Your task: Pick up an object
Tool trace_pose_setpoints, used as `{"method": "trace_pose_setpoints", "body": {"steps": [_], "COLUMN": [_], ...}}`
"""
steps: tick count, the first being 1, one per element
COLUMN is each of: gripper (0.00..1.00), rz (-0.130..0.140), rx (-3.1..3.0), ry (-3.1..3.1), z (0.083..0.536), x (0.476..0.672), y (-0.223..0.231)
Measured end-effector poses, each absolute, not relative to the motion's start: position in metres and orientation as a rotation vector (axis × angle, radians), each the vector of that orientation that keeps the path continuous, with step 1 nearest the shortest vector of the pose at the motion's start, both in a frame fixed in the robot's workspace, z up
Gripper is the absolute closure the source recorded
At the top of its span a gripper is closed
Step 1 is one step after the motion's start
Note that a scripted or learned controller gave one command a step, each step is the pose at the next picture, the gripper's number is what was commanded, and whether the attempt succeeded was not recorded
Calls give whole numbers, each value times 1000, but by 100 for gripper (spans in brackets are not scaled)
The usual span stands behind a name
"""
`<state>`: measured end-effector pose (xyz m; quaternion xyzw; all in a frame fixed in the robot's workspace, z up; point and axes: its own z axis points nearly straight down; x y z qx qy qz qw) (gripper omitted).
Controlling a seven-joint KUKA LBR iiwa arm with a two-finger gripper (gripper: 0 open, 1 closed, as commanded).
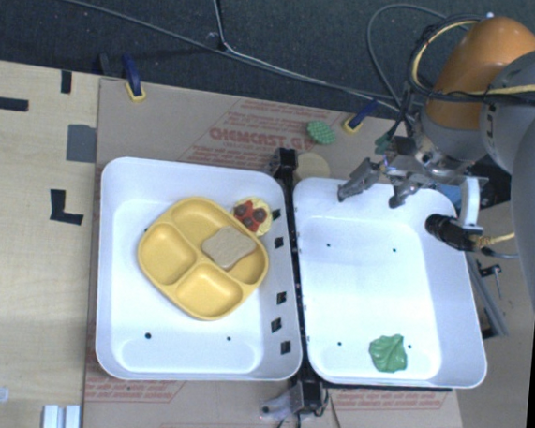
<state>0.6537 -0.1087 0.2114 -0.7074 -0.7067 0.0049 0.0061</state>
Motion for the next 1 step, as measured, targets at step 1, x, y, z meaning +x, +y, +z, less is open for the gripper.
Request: {"method": "trace_pose_setpoints", "body": {"steps": [1], "gripper": [0], "rz": [2], "rx": [-2218], "ry": [-2223], "z": [220], "x": [657], "y": [-109]}}
